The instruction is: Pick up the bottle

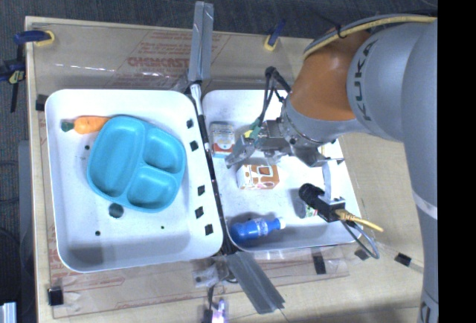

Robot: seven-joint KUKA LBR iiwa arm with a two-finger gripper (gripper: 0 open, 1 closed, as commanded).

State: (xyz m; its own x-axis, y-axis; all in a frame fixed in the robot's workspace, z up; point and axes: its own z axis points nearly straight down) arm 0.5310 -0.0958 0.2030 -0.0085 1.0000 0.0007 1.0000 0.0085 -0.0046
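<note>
Gripper state: the gripper (249,152) is seen low over the middle of the right bin (230,107). How far it is opened cannot be told, and nothing is seen to be held in it.
Gripper contact: it is placed just above the orange-and-white box (260,178) and just beside the small can (222,140). Whether either is touched cannot be told.
Bottle: the blue bottle (255,228) is laid on its side along the near wall of the right bin, with its paler end turned to the view's right. It is kept apart from the gripper by the box.
Writing: the letters "KUK" can be read on the grey arm (387,83). Red print is seen on the bench (160,53) behind the bins, too blurred to be read. The printing on the can and the box cannot be made out.
Arm pose: the arm is reached in from the view's right and bent down over the right bin. The orange band (327,83) is shown above the wrist, and the gripper is pointed towards the view's left.
Left bin: in the left bin (97,240) a blue divided plate (137,161) is laid, and an orange carrot (91,123) is set just beside its far rim.
</note>
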